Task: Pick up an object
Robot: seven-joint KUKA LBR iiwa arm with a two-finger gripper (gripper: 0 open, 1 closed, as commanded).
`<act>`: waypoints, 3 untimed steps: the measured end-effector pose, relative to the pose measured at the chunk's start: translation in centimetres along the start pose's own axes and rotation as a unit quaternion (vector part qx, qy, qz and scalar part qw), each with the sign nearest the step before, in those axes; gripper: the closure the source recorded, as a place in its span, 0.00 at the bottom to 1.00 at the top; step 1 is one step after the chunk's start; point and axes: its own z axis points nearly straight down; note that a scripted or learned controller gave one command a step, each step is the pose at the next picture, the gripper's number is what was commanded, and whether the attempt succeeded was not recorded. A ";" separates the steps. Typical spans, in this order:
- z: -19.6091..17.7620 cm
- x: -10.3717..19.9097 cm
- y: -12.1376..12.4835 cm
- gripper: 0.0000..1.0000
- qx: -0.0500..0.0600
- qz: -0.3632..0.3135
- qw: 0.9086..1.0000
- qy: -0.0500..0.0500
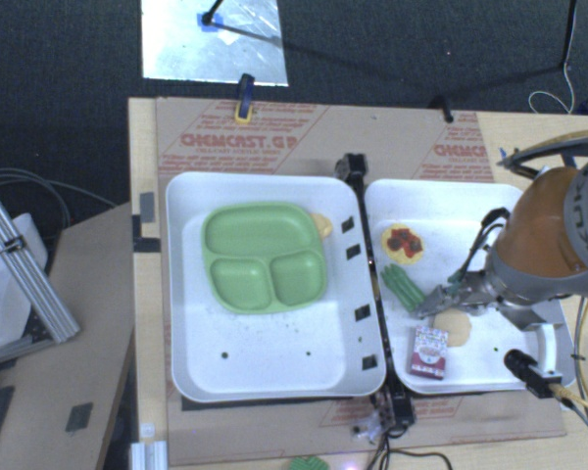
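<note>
Hand (433,306), grip state unreadable, sits low just right of the green pickle (402,285), red box (430,352) below it; crowding risks a nudge, not a grasp.

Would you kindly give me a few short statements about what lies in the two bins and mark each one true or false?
1. The green divided tray lies in the left bin. True.
2. The small red box sits on the green divided tray. False: it lies in the right bin, near its front edge.
3. The green ridged piece lies in the right bin. True.
4. The round red and yellow piece lies in the left bin. False: it lies in the right bin.
5. The gripper is over the left bin. False: it is over the right bin.
</note>
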 end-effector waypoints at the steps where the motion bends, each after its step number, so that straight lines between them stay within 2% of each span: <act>1: -1.5 -0.1 0.1 1.00 -0.001 0.001 1.000 0.000; 2: -1.5 3.8 1.4 1.00 0.000 -0.002 1.000 0.001; 3: -2.7 4.5 4.3 1.00 -0.001 -0.002 1.000 0.000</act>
